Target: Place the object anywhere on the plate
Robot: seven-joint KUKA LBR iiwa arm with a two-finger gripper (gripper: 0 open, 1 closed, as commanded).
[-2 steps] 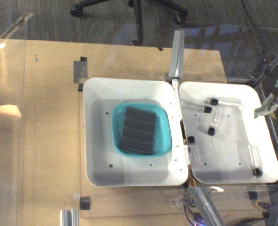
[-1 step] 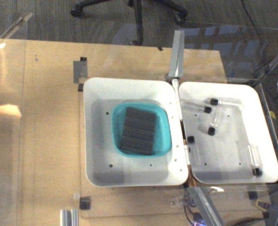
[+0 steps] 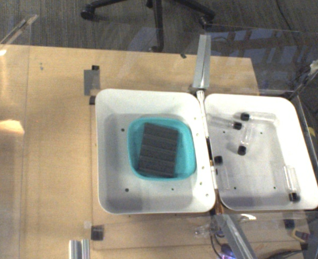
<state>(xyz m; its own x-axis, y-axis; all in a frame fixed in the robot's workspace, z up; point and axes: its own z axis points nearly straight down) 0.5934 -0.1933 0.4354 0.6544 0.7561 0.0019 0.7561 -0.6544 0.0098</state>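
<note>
So the dark ribbed block sits flat in the middle of the teal plate, which fills the centre of the left bin, left of frame centre. Looks like the placing is already done, with the block well inside the rim. The right bin has a few clear tubes with black caps scattered around, probably the next ones to pick. Their see-through bodies are hard to trace against the white. Can't tell what state the tool is in. An office chair base is cut off at the top edge, beyond the wooden surface.
</note>
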